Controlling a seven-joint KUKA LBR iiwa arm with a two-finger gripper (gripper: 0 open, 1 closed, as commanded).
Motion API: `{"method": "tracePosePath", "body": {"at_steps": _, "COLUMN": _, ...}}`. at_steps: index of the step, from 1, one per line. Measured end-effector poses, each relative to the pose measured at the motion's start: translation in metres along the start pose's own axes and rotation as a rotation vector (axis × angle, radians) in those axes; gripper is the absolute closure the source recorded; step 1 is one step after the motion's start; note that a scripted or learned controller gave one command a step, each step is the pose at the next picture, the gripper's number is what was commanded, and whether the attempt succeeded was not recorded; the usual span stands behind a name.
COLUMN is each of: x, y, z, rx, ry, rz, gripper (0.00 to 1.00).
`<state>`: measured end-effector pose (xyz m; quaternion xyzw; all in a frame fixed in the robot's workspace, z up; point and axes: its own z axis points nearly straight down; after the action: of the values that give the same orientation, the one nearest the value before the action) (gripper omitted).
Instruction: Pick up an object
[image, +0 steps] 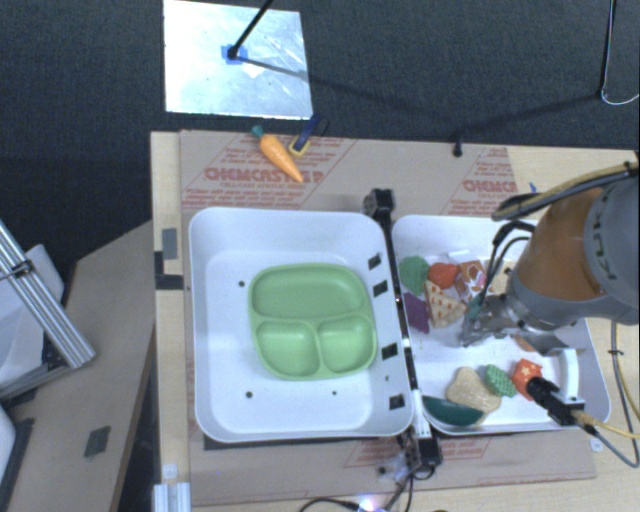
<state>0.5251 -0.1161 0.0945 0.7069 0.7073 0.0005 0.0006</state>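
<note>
You can read red "CHEMCAST" lettering on the brown sheet (330, 165) under both bins. The left bin (215, 300) holds a green divided tray (310, 320). The right bin (450, 235) holds toy foods (440, 295), with the hand (480, 328) low among them; its grip you cannot tell. An orange carrot (280, 157) lies on the tabletop (110, 300) behind.

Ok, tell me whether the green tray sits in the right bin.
No, the green tray lies in the left bin, while the right bin holds the small toys.
</note>
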Motion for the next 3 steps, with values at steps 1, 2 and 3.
{"method": "tracePosePath", "body": {"at_steps": 1, "x": 0.0, "y": 0.003, "z": -0.043, "rx": -0.004, "ry": -0.001, "rz": -0.003, "gripper": 1.0}}
{"method": "tracePosePath", "body": {"at_steps": 2, "x": -0.008, "y": 0.011, "z": -0.101, "rx": -0.006, "ry": -0.002, "rz": -0.003, "gripper": 1.0}}
{"method": "tracePosePath", "body": {"at_steps": 3, "x": -0.008, "y": 0.012, "z": -0.132, "rx": -0.004, "ry": -0.001, "rz": -0.004, "gripper": 1.0}}
